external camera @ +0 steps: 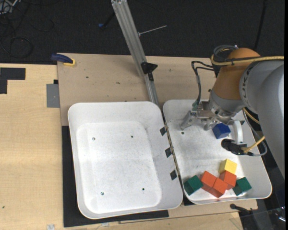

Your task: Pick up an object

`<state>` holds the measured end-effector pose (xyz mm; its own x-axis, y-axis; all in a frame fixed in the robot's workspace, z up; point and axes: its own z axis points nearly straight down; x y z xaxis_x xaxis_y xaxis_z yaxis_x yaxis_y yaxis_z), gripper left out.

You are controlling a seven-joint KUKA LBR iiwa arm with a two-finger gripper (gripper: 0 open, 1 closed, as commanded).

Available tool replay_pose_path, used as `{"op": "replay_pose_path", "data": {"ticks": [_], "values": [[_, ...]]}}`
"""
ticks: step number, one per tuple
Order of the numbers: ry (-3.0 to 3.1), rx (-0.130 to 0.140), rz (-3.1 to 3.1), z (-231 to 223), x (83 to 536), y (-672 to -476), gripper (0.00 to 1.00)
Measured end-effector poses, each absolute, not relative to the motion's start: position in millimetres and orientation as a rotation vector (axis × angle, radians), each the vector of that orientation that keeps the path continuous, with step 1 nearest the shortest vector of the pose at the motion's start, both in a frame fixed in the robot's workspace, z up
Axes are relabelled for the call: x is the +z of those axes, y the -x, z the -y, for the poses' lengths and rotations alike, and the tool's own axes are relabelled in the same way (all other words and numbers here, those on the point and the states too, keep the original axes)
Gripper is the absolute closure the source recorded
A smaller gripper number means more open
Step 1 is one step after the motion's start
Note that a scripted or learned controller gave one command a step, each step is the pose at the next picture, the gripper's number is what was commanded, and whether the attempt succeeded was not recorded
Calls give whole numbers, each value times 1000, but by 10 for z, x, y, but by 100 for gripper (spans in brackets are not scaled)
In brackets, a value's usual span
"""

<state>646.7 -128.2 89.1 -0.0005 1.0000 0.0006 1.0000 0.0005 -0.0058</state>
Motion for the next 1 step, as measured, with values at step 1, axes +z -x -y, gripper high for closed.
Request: {"op": "replay_pose_path", "data": {"ticks": [1], "values": [[2223,3,2216,1294,1020,-6473,100]]}}
